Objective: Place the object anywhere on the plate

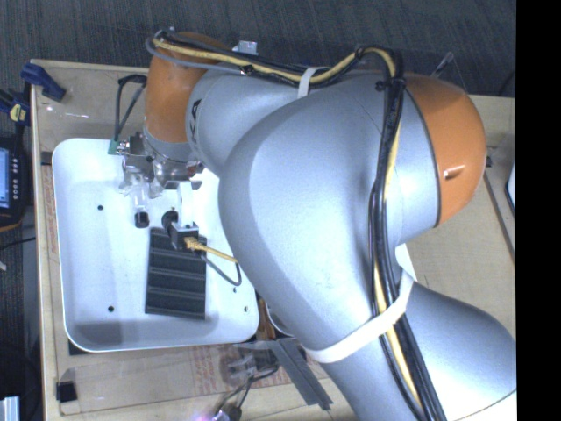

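Note:
My gripper hangs low over the far part of the left white bin, at the end of the orange-banded wrist. A small dark piece sits just in front of it on the bin floor; I cannot tell whether it is a loose object or part of the hand. The grey arm covers the middle and right of the camera view and hides the right bin and whatever lies there.
The wooden bench frames the bin. A blue clamp sits at the far left corner, and a dark device stands at the left edge. The bin's left half shows bare white floor.

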Controlling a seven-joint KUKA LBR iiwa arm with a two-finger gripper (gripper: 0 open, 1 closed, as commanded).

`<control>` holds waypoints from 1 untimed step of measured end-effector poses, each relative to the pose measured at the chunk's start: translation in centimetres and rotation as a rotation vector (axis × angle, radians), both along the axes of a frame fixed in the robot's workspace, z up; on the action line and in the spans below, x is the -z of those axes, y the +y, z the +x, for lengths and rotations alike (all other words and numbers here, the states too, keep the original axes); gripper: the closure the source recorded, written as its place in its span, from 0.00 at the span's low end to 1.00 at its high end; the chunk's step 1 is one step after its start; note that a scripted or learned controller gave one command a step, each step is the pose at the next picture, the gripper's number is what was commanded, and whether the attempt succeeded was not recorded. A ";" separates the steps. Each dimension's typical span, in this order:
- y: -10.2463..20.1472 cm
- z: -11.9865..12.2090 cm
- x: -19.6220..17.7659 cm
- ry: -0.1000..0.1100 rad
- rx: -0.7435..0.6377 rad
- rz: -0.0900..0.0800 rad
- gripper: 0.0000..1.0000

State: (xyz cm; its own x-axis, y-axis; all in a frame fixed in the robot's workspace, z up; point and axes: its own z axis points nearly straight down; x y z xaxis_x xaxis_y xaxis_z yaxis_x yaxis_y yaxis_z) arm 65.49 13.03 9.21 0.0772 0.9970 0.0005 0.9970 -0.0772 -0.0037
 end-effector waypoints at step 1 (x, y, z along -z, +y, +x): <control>5.2 -1.3 0.0 0.000 0.523 -0.001 1.00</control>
State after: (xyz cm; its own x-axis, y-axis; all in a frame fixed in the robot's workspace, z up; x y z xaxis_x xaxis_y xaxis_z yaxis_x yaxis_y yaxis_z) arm 64.17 18.21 9.17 0.5651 0.8250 -0.0005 0.8250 -0.5651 -0.0031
